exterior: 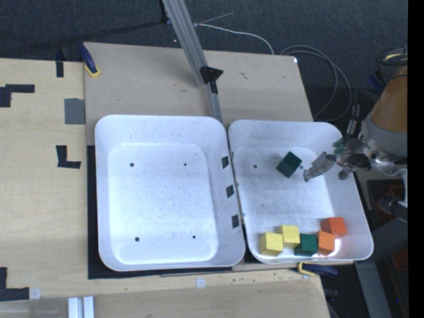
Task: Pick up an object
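Observation:
A dark green block [289, 164] lies alone in the upper middle of the right bin [265, 134]. Along that bin's front wall sit two yellow blocks [271, 242] [291, 234], a green block [307, 244] and two orange blocks [326, 242] [334, 226], packed close together. My gripper [329, 169] hangs over the right side of the right bin, just right of the dark green block. It is open, with nothing between its fingers; the left fingertip [313, 171] is a short way from the block and does not touch it.
The left bin [106, 177] lies beside the right one, sharing a raised middle rim. A grey metal bar [189, 35] slants in from the top to the bins' back edge. Cables [324, 58] run behind the right bin.

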